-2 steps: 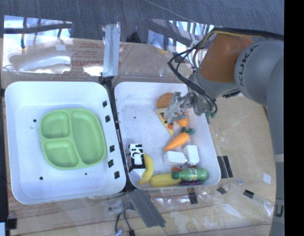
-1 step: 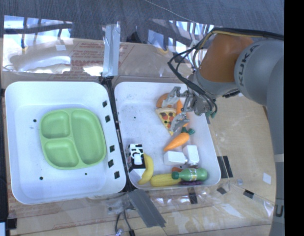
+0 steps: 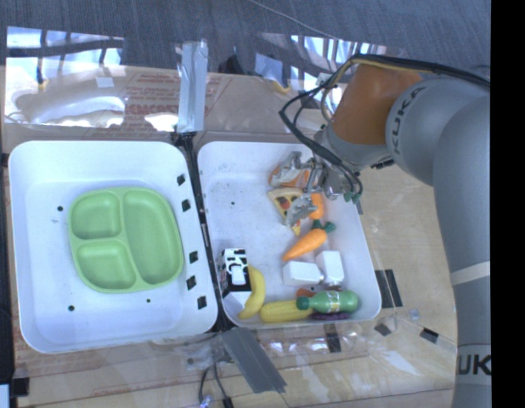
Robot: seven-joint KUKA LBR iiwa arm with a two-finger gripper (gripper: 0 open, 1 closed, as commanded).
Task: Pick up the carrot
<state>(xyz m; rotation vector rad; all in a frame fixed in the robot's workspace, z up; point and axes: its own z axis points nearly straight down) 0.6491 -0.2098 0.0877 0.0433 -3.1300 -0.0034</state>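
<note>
Pincer of grey arm [image 3: 312, 179] hung low over upper part of right white bin [image 3: 216, 228], amid clutter of small toys; whether clenched or released, could not tell. Orange toy carrot with green top [image 3: 307, 241] lay in same bin, below pincer, apart from it, tilted, green end up-right. White blocks [image 3: 313, 269] sat just below carrot. Yellow banana [image 3: 255, 292] and green bottle [image 3: 330, 302] lay along bin's lower edge. Green divided plate [image 3: 125, 238] sat in left white bin [image 3: 33, 253].

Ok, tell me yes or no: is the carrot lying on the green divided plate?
No. The carrot lies in the right bin beside white blocks, while the green plate sits in the left bin.
</note>
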